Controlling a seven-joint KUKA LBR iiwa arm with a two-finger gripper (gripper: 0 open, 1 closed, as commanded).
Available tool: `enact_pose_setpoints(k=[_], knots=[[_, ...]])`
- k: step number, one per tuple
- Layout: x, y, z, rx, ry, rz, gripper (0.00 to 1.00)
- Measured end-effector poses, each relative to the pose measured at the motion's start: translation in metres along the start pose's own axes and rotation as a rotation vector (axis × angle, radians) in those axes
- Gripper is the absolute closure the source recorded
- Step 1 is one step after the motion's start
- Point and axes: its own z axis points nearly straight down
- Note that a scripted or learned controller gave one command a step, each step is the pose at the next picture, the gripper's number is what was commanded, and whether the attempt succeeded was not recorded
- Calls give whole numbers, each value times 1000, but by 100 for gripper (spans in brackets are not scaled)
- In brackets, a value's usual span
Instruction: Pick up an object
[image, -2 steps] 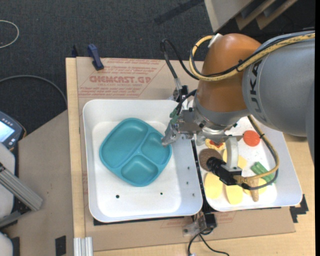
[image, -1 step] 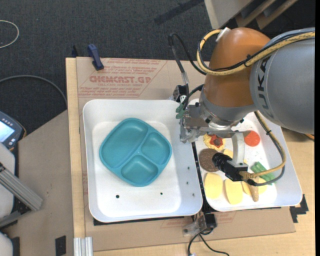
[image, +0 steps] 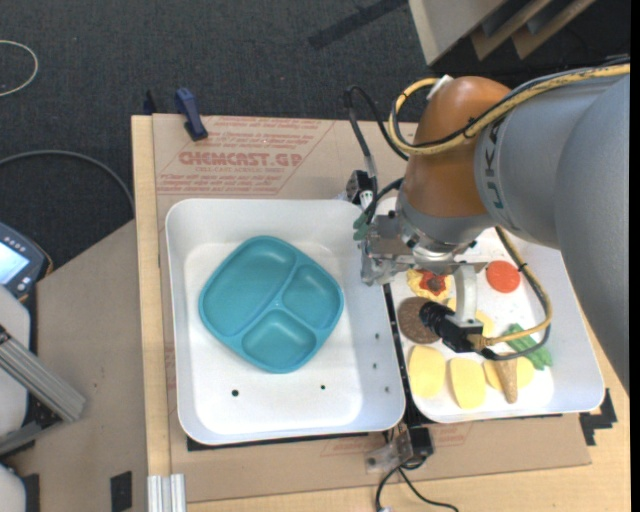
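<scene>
My gripper (image: 418, 266) hangs below the orange wrist band over the far left part of the right bin (image: 583, 388), hidden from above by the wrist. Just under it lies a small red and yellow food piece (image: 433, 284), and I cannot see whether they touch. Near it are a brown round disc (image: 411, 318), an orange-red round piece (image: 503, 277), two yellow slices (image: 428, 372), a tan cone (image: 508, 379) and a green piece (image: 531, 351). A teal divided plate (image: 270, 303) lies in the left bin (image: 181, 300).
The raised rims where the two bins meet (image: 392, 350) run right beside the gripper. The bins rest on a cardboard sheet (image: 240, 150) with a blue clamp (image: 190, 112) at its far edge. The arm's grey body covers the far right of the right bin.
</scene>
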Motion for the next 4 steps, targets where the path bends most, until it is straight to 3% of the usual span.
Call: enact_pose_setpoints(k=[1,2,3,4], knots=[[139,64,-60,-20,9,-18,100],[179,64,-59,-10,5,-10,100],[167,42,-246,-27,9,-6,100],[175,95,-364,-26,6,-6,100]])
